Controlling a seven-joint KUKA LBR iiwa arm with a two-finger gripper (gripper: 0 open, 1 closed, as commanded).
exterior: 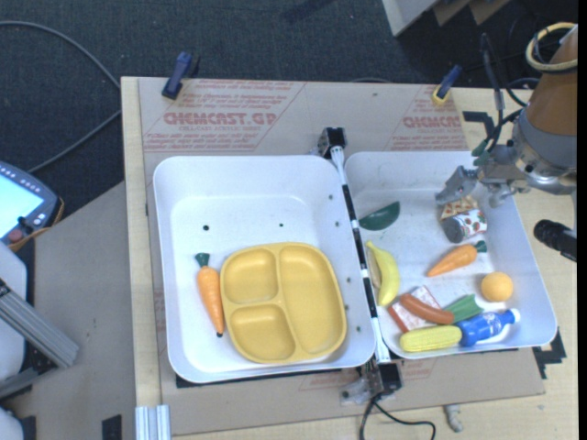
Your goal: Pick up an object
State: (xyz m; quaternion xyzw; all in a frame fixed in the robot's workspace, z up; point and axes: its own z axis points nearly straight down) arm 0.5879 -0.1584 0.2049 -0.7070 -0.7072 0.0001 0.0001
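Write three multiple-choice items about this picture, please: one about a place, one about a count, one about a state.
1. Where does the yellow divided plate lie?
A. in the left bin
B. in the right bin
C. on the floor

2. How many toy carrots are in the two bins?
A. one
B. two
C. four

3. How does the banana lie?
A. standing on end
B. flat, beside the wall between the bins
C. on the plate

Answers: 1 A, the plate fills the left bin. 2 B, one carrot beside the plate, one carrot in the right bin. 3 B, it lies flat beside the dividing wall.
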